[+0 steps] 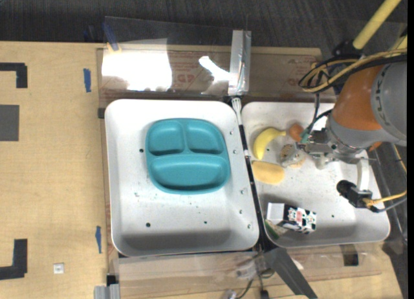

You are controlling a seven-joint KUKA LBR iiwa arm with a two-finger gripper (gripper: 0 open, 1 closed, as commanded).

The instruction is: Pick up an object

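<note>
In the right bin (343,230) lie a yellow banana-shaped toy (264,141), a yellow-orange oblong piece (268,173) just below it, and a small orange object (295,130) near the bin's back. A small black-and-white carton (299,219) rests by the front wall. My gripper (292,151) is low in the bin, just right of the banana toy and below the orange object, with its tip close to both. The wrist hides how it meets them.
The left bin (123,181) holds a teal divided plate (187,155). A clear plastic sheet (168,65) and a metal post (239,58) stand behind the bins. Yellow and black cables (323,74) loop at the back right, and a black fitting (349,191) hangs off the arm.
</note>
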